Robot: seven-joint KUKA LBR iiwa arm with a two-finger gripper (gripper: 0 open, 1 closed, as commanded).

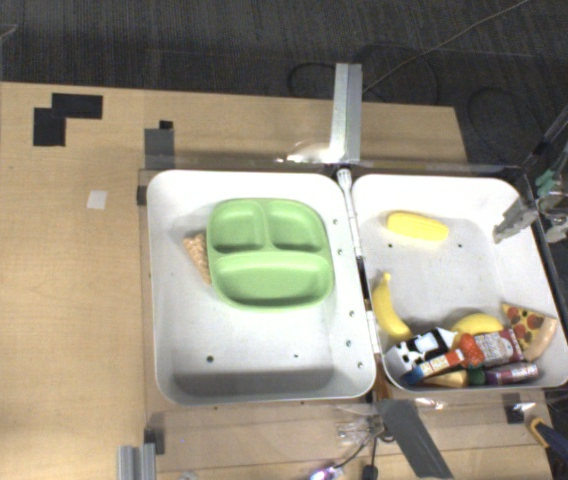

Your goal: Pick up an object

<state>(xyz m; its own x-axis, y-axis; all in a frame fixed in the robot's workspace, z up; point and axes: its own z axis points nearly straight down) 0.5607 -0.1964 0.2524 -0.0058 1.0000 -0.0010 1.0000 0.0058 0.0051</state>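
two shallow white bins sit side by side on the bench (54,298), joined along a central divider (349,258) that serves here as the landmark. left of the divider, the left bin (254,368) carries a green sectioned tray (267,251) near its upper middle, with a tan, speckled item (197,256) tucked against the tray's far side from the divider. bare floor lies below the tray, toward the bin's lower rim. right of the divider, the right bin (464,193) holds a yellow block (417,229) in its upper part, near the divider but apart from it. a banana (389,311) lies just right of the divider, lower down. a crowded cluster fills the lower corner farthest from the divider: a black-and-white item (423,347), a lemon-like yellow fruit (477,323), a red packet (484,348), a pizza slice toy (528,328) and a purple marker (509,374), most touching one another. the middle of this bin is open floor. the end effector (517,220) sits at the right bin's upper right rim, well away from the divider and apart from every object; whether its fingers are open or closed cannot be told.
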